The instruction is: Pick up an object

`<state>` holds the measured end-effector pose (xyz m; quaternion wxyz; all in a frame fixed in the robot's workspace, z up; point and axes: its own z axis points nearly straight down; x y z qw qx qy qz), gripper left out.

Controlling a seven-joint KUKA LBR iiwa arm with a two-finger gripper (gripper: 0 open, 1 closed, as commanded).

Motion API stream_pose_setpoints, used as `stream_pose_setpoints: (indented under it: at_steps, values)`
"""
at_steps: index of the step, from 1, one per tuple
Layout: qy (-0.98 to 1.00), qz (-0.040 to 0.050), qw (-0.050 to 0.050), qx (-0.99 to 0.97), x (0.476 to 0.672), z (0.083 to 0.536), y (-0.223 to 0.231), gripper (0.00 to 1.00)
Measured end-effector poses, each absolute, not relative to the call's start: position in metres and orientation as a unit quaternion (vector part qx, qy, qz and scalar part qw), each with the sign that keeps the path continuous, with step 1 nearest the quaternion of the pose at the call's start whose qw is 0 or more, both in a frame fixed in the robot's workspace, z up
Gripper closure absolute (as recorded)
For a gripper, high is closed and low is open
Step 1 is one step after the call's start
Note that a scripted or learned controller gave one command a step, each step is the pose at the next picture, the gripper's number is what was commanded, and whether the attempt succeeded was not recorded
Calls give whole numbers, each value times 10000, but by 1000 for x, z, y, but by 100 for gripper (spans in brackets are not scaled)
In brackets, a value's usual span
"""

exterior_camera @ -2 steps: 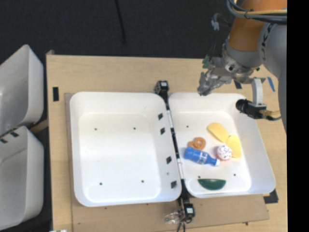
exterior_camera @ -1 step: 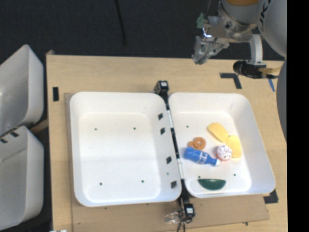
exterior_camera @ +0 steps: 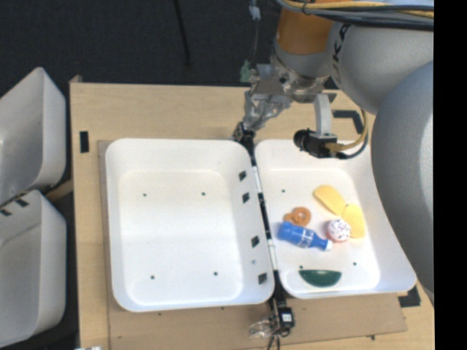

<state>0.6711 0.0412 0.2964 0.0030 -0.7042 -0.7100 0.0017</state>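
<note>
A: Where is the gripper [exterior_camera: 246, 127] right now?

B: Up at the far end of the bench, over the seam where the two bins meet, near their top corners. Its tip points down and to the left. Whether it is spread or closed I cannot tell; that part is too small and dark against the rim.

A: Anything held in it?

B: Nothing shows there. The objects all lie well apart from it, in the right bin [exterior_camera: 365, 173].

A: What do they look like?

B: Nearest the divider is a blue bottle [exterior_camera: 302, 236] lying on its side, with a white cap end pointing right. Just above it sits a small orange ring [exterior_camera: 299, 216], like a doughnut. To the right of the bottle is a small round white piece with pink marks [exterior_camera: 338, 230]. Above that lies a yellow oblong piece [exterior_camera: 330, 197], slanted, and a second yellow piece [exterior_camera: 354, 220] lies just beside it, lower right, close against the round one. Nearest the front rim is a dark green half-round piece [exterior_camera: 319, 276], flat edge upward.

A: And around that?

B: The left bin [exterior_camera: 117, 195] sits beside it, the two touching along black clips. Both rest on a tan bench [exterior_camera: 160, 108]. The grey arm with its orange band [exterior_camera: 321, 9] comes in from the upper right.
</note>
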Motion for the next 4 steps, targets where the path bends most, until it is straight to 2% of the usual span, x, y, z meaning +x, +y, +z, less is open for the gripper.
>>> stream_pose_setpoints:
  at_steps: [1,4]
  values:
    - [-7094,6,-20,-7048,673,312,35,100]
    - [-7152,22,-57,-6989,675,344,32,100]
